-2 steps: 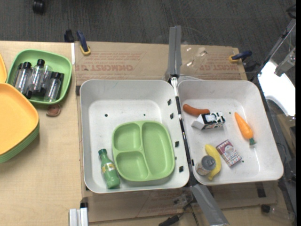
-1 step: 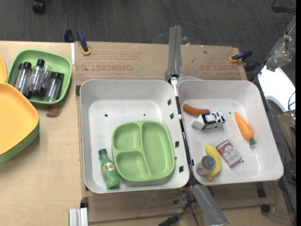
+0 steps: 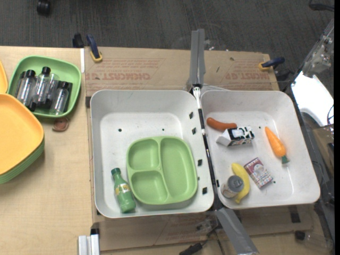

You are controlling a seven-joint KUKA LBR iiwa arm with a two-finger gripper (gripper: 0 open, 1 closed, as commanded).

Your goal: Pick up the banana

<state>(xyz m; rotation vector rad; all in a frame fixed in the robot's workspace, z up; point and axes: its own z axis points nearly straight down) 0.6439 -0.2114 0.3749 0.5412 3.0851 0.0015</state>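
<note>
The banana is yellow and curved. It lies in the right bin near the front edge, left of centre. A small grey can rests against its left side. A red and white packet lies just to its right, close to it or touching.
The right bin also holds an orange carrot, a red sausage and a black and white carton. In the left bin are a green divided plate and a green bottle. A green tray of bottles and orange plates sit far left.
</note>
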